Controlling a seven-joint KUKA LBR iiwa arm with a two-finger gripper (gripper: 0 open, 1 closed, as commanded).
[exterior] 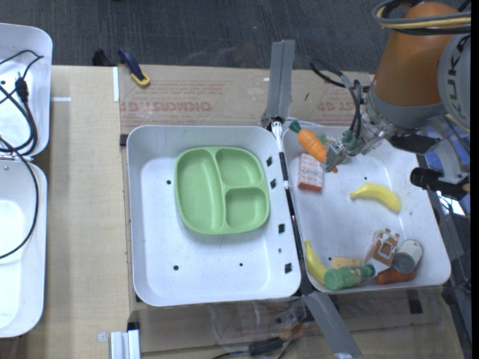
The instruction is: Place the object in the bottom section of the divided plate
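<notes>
Nearest the camera, a green plastic bottle (pixel 348 277) lies along the right white bin's (pixel 340 219) front wall beside a yellow banana (pixel 313 262). Farther back, the grey arm's hand (pixel 334 154) hovers at an orange toy carrot (pixel 312 145); whether it is apart or together, I cannot tell. Left, a light green divided plate (pixel 222 189) sits in the left white bin (pixel 153 223).
</notes>
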